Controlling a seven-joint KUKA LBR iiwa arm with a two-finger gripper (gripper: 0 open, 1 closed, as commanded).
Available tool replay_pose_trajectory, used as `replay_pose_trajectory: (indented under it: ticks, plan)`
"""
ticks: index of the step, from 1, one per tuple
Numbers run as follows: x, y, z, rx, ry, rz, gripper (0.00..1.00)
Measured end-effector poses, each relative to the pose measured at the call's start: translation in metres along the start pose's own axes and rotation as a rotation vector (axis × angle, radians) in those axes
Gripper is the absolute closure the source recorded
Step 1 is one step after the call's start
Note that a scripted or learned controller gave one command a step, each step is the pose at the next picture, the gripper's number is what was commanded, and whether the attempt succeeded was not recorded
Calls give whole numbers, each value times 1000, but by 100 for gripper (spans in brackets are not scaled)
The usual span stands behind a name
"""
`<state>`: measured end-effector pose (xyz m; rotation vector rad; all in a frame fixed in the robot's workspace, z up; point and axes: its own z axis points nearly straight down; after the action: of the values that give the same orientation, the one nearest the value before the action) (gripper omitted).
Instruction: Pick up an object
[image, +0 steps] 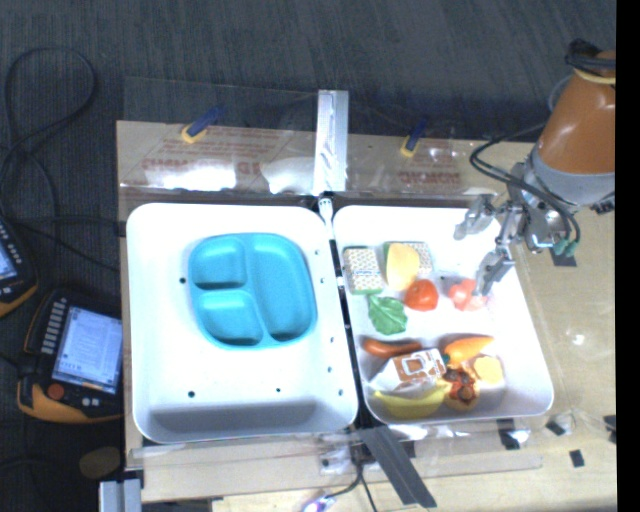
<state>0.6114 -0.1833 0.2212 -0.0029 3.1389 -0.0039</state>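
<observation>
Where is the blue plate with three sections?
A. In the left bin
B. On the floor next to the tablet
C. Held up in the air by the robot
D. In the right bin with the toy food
A: the blue plate lies flat by itself in the left bin, while the toy food is piled in the right bin.

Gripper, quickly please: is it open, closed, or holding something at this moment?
Gripper: open, holding nothing, over the right bin, with one finger tip close to a small red object.

No readable text, labels or numbers
</observation>
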Motion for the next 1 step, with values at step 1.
replay_pose_trajectory:
  ticks: [1]
  plan:
    - [25,14,125,-2,0,117,0]
